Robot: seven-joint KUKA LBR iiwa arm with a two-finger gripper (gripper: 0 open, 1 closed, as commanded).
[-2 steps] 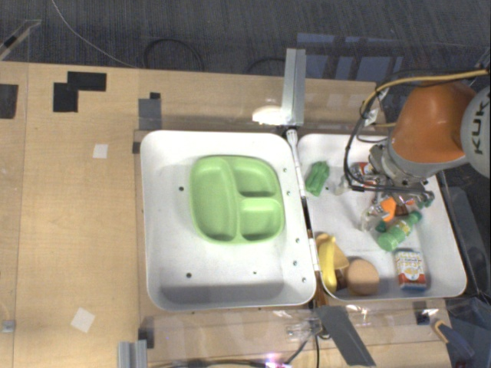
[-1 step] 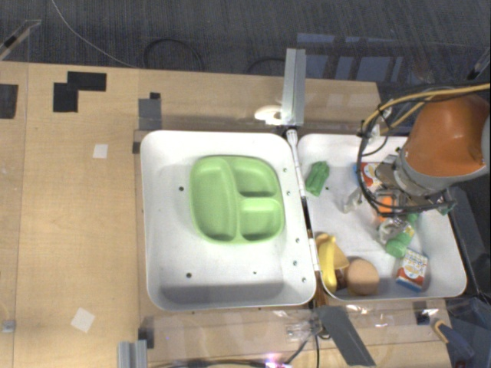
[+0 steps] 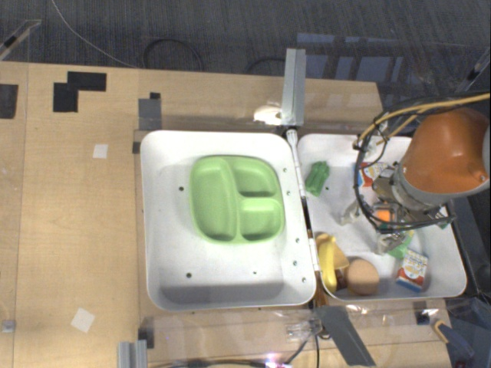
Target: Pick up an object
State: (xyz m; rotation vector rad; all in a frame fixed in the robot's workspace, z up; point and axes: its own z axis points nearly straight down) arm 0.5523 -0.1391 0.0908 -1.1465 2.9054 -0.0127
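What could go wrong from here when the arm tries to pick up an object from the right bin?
The banana, brown ball and small carton lie crowded near the right bin's front wall, so a grasp there may catch two things or hit the wall. The arm covers the spot under it, so its target cannot be checked.

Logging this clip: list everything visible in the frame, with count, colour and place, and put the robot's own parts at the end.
bins: two, white, side by side on the bench
divided plate: one, green, middle of the left bin
small green object: one, upper left of the right bin
banana: one, yellow, lower left of the right bin
round object: one, tan, touching the banana's right side
small carton: one, white with red and blue, lower right of the right bin
arm: one, grey with orange band, over the right bin
hand: one, under the arm, wrapped in cables, above the carton
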